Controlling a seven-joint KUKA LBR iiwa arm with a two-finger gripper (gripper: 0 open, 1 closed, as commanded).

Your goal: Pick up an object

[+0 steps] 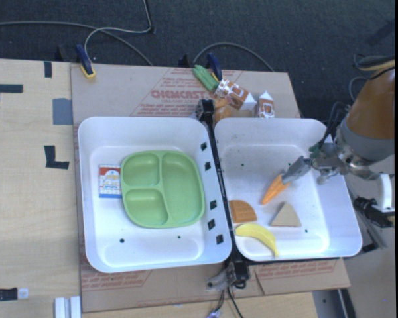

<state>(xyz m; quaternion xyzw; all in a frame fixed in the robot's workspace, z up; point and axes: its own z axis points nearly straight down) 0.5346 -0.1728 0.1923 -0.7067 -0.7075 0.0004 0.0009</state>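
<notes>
The claw (296, 171) is seen touching the carrot's (274, 189) upper end; whether it is open or closed cannot be told.

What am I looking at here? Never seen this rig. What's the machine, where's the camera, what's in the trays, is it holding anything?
One camera fixed above a bench, looking down at a slant. The machine is a grey robot arm with an orange band, reaching in from the right; its gripper sits at the top end of a toy carrot in the right bin. Whether the carrot is gripped can't be told. That bin also holds a banana, a tan wedge and a brown bread-like piece. The left bin holds a green divided plate and a small card or box beside it. A few small items lie behind the bins.
</notes>
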